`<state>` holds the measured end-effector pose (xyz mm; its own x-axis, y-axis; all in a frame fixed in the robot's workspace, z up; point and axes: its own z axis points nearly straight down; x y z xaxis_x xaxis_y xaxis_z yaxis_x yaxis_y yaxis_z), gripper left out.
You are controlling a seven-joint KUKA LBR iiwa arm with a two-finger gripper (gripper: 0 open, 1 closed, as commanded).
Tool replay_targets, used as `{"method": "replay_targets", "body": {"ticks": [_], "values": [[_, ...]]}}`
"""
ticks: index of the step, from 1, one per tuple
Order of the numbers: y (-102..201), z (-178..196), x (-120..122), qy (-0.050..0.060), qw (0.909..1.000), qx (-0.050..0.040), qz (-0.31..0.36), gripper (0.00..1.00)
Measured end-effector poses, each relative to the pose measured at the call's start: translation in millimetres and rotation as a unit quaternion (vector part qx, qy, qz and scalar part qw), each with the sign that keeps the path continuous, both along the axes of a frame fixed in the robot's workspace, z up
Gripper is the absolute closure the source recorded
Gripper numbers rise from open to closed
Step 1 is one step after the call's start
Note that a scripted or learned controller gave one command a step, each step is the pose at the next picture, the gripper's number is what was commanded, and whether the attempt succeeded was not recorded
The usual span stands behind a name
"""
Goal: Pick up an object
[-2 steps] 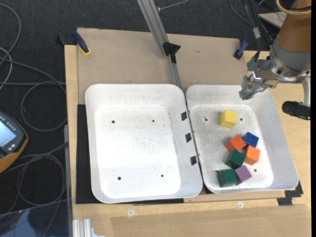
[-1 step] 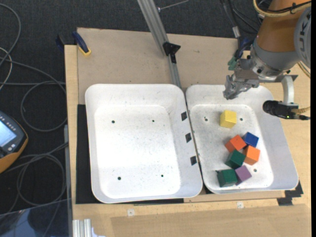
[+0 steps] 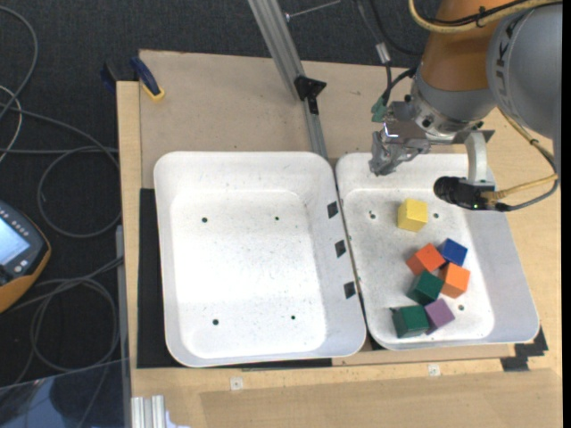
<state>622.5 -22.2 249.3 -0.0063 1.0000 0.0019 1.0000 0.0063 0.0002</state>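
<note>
My gripper (image 3: 387, 160) hangs over the far left corner of the right bin (image 3: 508, 275), above the rim, with nothing seen between its fingers. A yellow block (image 3: 412, 215) lies a short way in front of it and to its right. Closer to the bin's front sits a cluster: an orange block (image 3: 427, 259), a blue block (image 3: 453, 251), a second orange block (image 3: 456, 280), a green block (image 3: 427, 286), a purple block (image 3: 439, 313) and a dark green block (image 3: 410, 320).
The left bin (image 3: 241, 257) lies beside the right one, with black clips (image 3: 340, 248) along the shared rim. A slanted metal post (image 3: 284, 52) rises behind the bins. A black sensor (image 3: 464, 191) with a cable hangs off the arm over the right bin's back.
</note>
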Motion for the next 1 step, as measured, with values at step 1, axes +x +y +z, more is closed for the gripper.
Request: {"method": "replay_targets", "body": {"ticks": [1], "values": [[46.3, 0.8, -8.3, 0.001, 1.0000, 0.0002, 0.000, 1.00]]}}
